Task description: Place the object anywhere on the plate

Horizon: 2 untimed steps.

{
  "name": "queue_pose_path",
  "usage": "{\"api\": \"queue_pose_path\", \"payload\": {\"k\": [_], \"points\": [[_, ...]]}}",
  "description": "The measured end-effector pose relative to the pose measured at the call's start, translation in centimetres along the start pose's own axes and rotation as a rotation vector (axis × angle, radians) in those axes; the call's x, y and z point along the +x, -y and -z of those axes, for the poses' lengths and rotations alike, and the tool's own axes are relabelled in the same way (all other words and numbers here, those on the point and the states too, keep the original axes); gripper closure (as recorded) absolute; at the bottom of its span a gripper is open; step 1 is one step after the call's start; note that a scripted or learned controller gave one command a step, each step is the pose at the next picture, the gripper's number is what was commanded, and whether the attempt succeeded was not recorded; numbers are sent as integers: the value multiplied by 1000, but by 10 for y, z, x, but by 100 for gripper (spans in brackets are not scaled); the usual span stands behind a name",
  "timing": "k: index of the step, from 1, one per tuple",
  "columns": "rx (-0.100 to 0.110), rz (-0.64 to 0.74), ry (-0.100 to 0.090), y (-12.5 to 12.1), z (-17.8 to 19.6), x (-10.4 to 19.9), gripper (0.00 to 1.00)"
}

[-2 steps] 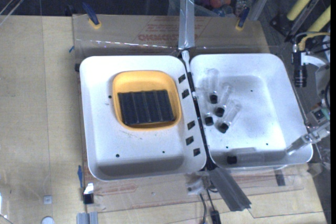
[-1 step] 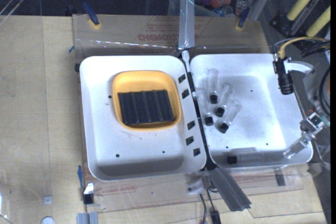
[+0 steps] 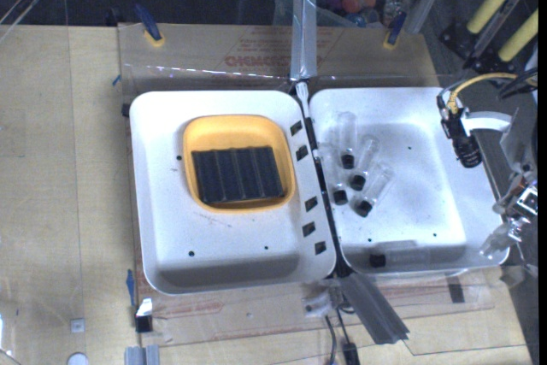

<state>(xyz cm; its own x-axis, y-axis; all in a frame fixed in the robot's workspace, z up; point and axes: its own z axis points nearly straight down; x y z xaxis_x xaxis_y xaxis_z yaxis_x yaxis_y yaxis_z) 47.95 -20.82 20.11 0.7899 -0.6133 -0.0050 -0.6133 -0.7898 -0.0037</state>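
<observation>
Arm parked off the right bin's edge, pick not yet begun.

End effector (image 3: 517,218) sits at 3 o'clock of the right bin (image 3: 427,111), out past its rim; I cannot tell from here how it is set, and I see nothing in it. The task's things, a cluster of clear vials with black caps (image 3: 357,175), lie in the right bin's 9 o'clock half, touching or overlapping one another, close to the divider. The yellow plate (image 3: 197,132) sits mid left bin (image 3: 154,184) with a dark ribbed slab (image 3: 238,175) on it. My judgement: single out the outermost vial at the cluster's 5 o'clock, come down across its body, lift clear of the divider, then release over the slab or a bare rim. Clear plastic may slip.
</observation>
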Motion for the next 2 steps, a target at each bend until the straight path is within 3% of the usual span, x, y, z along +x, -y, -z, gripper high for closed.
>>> {"api": "queue_pose_path", "payload": {"k": [1,2], "points": [[1,305,-2,1,-2,10,0],[2,386,-3,2,142,21,0]]}}
